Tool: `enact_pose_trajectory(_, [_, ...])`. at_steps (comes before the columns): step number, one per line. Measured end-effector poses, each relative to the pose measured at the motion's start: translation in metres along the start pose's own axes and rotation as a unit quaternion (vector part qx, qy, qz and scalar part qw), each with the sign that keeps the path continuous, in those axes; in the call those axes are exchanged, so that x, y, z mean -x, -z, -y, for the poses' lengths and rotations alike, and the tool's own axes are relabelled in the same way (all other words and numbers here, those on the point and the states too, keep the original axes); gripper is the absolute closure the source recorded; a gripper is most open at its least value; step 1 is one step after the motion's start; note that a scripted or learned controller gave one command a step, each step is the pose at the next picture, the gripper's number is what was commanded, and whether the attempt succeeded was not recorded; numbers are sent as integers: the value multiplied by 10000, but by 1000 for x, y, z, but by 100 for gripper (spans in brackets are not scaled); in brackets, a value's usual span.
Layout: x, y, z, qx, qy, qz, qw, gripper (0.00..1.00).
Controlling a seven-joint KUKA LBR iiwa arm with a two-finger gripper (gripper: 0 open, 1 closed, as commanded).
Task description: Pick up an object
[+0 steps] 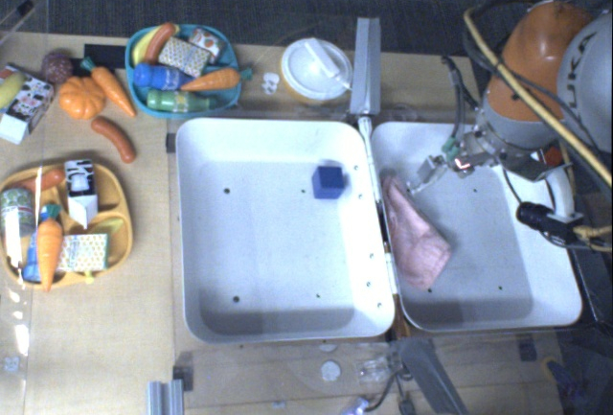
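Two white bins sit side by side on the bench. L bin [206,241] holds a small blue cube [329,181], lying toward the upper R part of its floor, near the divider btwn bins. R bin [517,303] holds a pink cloth [414,236], crumpled along its L wall, running from abt mid-height down toward the bin's lower centre.

Arm [546,68] comes in from the R, orange band up top, cables looping over it. Gripper [428,175] hangs over the upper L part of the R bin, pointing down-left, tip just above the cloth's top end. Can't tell if it touches the cloth. Nothing seen btwn the fingers; whether they're wide or narrow, can't tell: too small and blurred.

Off to the L on the bench: blue bowl [182,102] w/ toy food, yellow tray [120,221] w/ more toy food, loose toy pumpkin [80,98], carrot [116,90] and sausage [114,139]. White lidded container [316,69] sits above the L bin, near the metal post [363,68] btwn the bins.
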State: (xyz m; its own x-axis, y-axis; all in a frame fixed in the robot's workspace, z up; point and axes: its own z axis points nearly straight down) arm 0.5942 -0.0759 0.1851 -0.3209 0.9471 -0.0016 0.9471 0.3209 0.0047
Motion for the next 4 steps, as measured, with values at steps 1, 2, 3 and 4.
enact_pose_trajectory(1, [19, -86, 58, 15, 19, 8, 10000, 0])
enact_pose_trajectory(2, [16, -91, 81, 106, 220, 49, 9997, 0])
enact_pose_trajectory(3, [14, -80, 78, 117, 235, 27, 9997, 100])
enact_pose_trajectory(4, [-14, -1, 0, -13, -490, -2, 9988, 100])
